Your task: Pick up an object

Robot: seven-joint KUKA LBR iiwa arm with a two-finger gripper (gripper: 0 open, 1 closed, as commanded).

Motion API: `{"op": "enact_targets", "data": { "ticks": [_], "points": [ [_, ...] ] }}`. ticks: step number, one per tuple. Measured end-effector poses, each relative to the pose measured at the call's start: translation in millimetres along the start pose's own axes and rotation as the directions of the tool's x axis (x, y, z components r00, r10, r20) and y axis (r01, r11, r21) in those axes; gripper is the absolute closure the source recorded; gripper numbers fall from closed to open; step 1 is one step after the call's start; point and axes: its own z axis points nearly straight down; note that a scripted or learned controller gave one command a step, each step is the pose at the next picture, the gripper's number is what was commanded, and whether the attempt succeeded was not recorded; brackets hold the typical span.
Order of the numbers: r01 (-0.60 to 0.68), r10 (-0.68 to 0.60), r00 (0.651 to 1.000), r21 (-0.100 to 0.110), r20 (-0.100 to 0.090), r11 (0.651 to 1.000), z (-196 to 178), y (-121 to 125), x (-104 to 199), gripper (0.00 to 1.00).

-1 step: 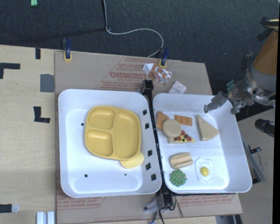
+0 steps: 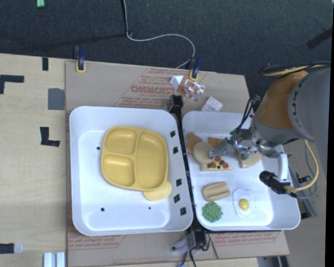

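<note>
Reaching in from three o'clock: grey arm (image 2: 299, 107), tool (image 2: 227, 150) low over the right bin (image 2: 273, 219), above the pizza slice (image 2: 217, 165) and beige round piece (image 2: 202, 152). Tool spread: cannot tell. At six o'clock of the tool, bread roll (image 2: 216, 190), green cluster (image 2: 212, 212), fried egg (image 2: 243, 204). At nine o'clock, in the left bin (image 2: 82, 209), yellow divided plate (image 2: 135, 158).

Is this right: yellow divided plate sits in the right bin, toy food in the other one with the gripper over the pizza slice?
Not quite. The camera view shows the yellow divided plate in the left bin. The toy food is in the right bin, where the gripper is over the pizza slice.
</note>
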Motion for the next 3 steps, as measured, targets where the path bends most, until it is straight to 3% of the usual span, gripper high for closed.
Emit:
{"op": "enact_targets", "data": {
  "ticks": [1,2,3],
  "points": [
    [0.004,-0.004,1.0,0.0,0.0,1.0,12,58,22,0.0],
    [0.001,-0.001,1.0,0.003,-0.007,1.0,17,59,10,0.0],
    [-0.005,0.005,1.0,0.0,-0.004,1.0,15,-8,-27,0.0]
  ]
}}
